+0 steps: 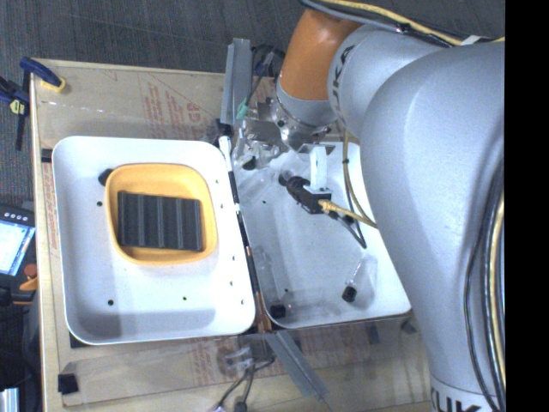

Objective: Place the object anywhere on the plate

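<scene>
The yellow plate (160,210) sits in the left bin (81,299) with nothing new on it. The gripper (257,148) reaches into the right bin's (386,299) far corner. I cannot tell what it will pick, or whether it is apart or together.

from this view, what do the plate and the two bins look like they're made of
The plate: likely plastic, matte yellow rim with a dark ribbed centre, no glare. The left bin and right bin: seemingly moulded white plastic, smooth and slightly glossy, with soft rounded corners.

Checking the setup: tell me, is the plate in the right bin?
No, the yellow plate lies in the left bin.
</scene>
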### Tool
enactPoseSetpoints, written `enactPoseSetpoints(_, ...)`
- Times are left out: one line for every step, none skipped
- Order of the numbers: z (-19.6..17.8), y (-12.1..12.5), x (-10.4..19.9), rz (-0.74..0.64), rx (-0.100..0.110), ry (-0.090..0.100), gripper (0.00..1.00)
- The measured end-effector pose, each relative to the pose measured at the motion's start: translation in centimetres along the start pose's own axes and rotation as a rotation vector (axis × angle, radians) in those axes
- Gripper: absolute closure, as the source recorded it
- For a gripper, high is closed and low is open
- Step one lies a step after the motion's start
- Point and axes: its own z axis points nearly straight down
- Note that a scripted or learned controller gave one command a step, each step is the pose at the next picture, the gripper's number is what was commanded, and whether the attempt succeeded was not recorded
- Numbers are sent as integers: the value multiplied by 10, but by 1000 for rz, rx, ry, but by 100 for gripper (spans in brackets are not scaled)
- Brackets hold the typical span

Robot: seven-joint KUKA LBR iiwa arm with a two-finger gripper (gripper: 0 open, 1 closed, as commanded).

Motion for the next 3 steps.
enactPoseSetpoints(0, -43, 17, -149, 0, -1, 100)
enactPoseSetpoints(-1, -37, 73, -338, -4, -2, 100)
enactPoseSetpoints(-1, -37, 72, -337, -5, -2, 0)
